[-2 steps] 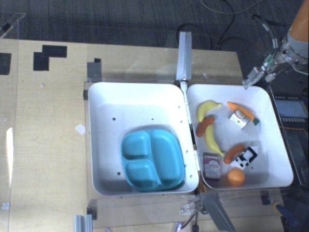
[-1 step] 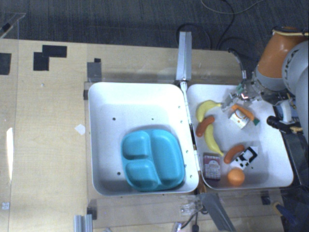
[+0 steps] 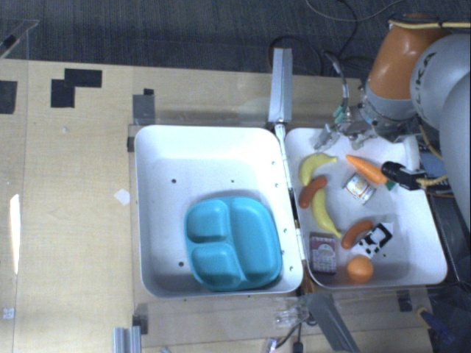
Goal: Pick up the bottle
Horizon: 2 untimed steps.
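Nothing picked up yet: my tool [image 3: 341,131] hangs over the back edge of the right bin [image 3: 434,271], and I can't tell if it's released or clenched. The bottle [image 3: 359,188], small, silvery and pale-labelled, looks tipped on its side mid-bin, just below the carrot [image 3: 366,168], beside the bananas [image 3: 321,210]. Reach, grasp and lift all remain.

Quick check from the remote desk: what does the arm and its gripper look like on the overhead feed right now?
The arm is smooth rounded light grey casing with a glossy orange band above the wrist. Below the band sits a darker grey wrist collar, then the gripper, a small silvery metal assembly with a thin teal detail at its side. Thin dark cables loop over the floor behind it.
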Each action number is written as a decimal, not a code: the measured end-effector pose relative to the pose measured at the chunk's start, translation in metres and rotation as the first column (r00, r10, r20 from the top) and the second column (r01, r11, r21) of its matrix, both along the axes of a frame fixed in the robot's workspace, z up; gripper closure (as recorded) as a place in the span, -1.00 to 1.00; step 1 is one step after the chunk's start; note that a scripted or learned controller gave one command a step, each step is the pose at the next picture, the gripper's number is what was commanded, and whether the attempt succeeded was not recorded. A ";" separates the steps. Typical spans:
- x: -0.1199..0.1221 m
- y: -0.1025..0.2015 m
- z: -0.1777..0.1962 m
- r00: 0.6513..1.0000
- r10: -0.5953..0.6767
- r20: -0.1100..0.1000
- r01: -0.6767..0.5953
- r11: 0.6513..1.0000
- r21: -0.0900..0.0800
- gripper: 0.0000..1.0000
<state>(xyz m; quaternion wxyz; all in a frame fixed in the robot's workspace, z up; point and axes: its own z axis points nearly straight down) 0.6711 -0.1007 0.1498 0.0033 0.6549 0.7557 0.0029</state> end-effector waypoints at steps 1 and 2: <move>-0.001 0.004 0.054 0.998 -0.068 -0.001 0.068 0.998 0.000 -1.00; -0.016 -0.001 -0.040 1.000 -0.021 0.023 0.021 1.000 -0.002 -1.00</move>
